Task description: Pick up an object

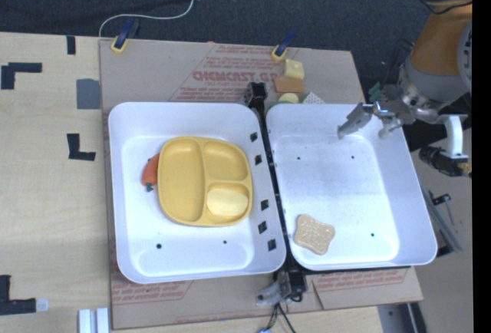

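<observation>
The gripper [370, 121] hangs at the upper right of the frame, over the far edge of the right bin [399, 193], its two fingers spread apart with nothing between them, as suits an approach before any grasp. One finger [353, 123] angles down toward the left, the other points toward the bin's right wall. The nearest candidate for picking is the tan cracker-like piece [314, 234], lying flat on the bin floor at the lower middle of the frame, well apart from the gripper; flat as it lies, it probably offers little height for the fingers to close on. In the left bin [123, 193] a yellow divided plate [204, 180] sits at centre, with a pale yellow lump [228, 201] in its lower right compartment and an orange-red item [149, 170] tucked under its left rim. Small blocks [290, 78] rest on the cardboard beyond the bins, upper middle.
</observation>
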Controlling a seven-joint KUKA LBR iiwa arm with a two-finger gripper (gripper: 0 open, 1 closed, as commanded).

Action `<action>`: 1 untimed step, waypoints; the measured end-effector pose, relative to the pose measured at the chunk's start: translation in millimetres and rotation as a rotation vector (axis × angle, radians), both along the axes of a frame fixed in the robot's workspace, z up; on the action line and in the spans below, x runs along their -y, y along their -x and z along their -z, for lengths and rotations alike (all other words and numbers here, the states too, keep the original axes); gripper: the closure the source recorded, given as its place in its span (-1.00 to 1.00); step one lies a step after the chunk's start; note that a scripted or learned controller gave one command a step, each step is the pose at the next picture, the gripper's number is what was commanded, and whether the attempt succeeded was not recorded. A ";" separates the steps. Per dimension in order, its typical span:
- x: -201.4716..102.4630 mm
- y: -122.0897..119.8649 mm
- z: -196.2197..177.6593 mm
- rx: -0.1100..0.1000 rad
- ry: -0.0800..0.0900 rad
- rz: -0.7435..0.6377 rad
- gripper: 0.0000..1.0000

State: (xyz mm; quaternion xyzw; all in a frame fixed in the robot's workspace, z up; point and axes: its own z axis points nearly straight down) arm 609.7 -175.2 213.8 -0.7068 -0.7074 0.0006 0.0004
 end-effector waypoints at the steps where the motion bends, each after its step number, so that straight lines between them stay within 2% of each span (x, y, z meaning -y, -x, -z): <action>1: -79.9 -53.0 134.3 -0.002 0.008 -0.009 -1.00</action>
